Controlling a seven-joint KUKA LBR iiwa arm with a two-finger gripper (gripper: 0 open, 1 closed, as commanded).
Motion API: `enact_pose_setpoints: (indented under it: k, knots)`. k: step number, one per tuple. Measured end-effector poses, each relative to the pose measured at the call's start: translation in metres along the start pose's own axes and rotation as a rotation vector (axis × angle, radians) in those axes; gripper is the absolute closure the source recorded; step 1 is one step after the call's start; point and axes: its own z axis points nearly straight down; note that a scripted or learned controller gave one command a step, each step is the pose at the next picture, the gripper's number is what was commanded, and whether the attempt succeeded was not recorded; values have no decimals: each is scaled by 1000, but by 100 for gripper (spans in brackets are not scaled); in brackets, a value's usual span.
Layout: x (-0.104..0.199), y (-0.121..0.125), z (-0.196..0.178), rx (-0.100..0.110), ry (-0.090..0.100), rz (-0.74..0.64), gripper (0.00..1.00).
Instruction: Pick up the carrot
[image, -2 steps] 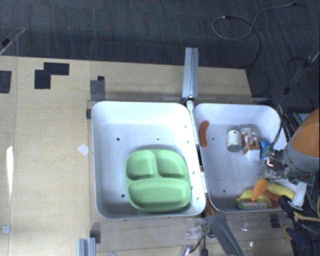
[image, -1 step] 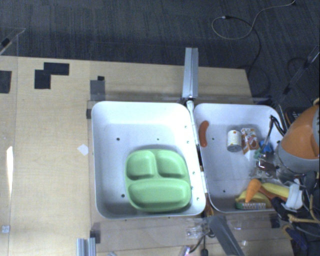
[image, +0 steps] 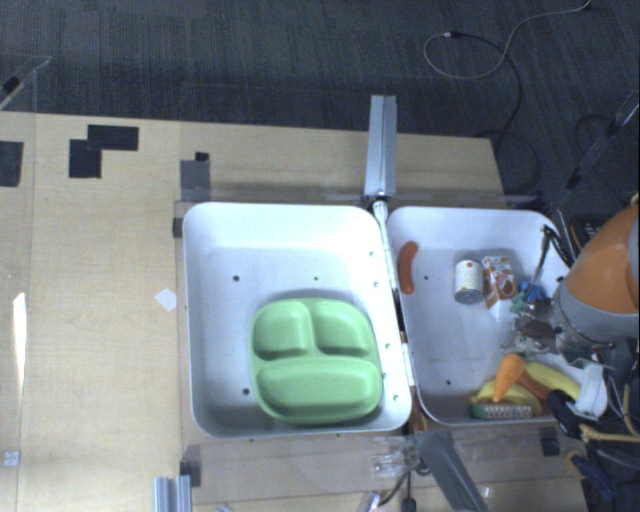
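Observation:
The carrot (image: 509, 374) is a small orange cone lying in the near right corner of the right bin (image: 440, 370). It points up and away, and its lower end rests among other items. My gripper (image: 533, 333) reaches in from the right and hangs just above and to the right of the carrot's tip, close to it. Whether it touches the carrot cannot be made out. The arm's orange band (image: 610, 262) sits over the bin's right rim.
A yellow banana (image: 553, 378) lies right of the carrot, and a yellow-green item (image: 505, 408) lies below it. A red sausage (image: 407, 268), a small can (image: 467, 281) and a packet (image: 498, 280) lie further back. The left bin (image: 215, 300) holds a green divided plate (image: 315, 358).

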Motion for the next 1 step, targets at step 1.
enact_pose_setpoints:
  k: [1]
  knots:
    - [118,-41,-87,8,3,-92,100]
